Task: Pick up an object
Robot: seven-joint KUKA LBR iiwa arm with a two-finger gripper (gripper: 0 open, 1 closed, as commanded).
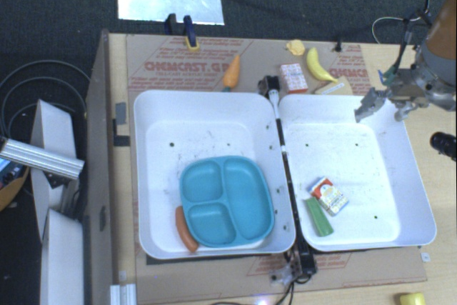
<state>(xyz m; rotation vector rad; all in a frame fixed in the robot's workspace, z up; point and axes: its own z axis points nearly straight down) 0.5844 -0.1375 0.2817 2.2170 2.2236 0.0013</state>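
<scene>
In the right bin (400, 175), near its front, lie a small white and red box (328, 196) and a green stick-shaped object (318, 216) side by side. The left bin (161, 132) holds a blue divided plate (226, 201) with an orange sausage-shaped toy (186, 228) at its front left. My gripper (384, 109) hangs over the back right corner of the right bin, well away from the box. Its two grey fingers (368, 107) stand apart, open, with nothing between them.
Behind the bins on the cardboard lie a carrot (230, 71), a small box (293, 77), a banana (318, 66) and a yellow lump (295, 47). A black clamp (270, 86) sits where the bins meet. Cables hang at the upper right.
</scene>
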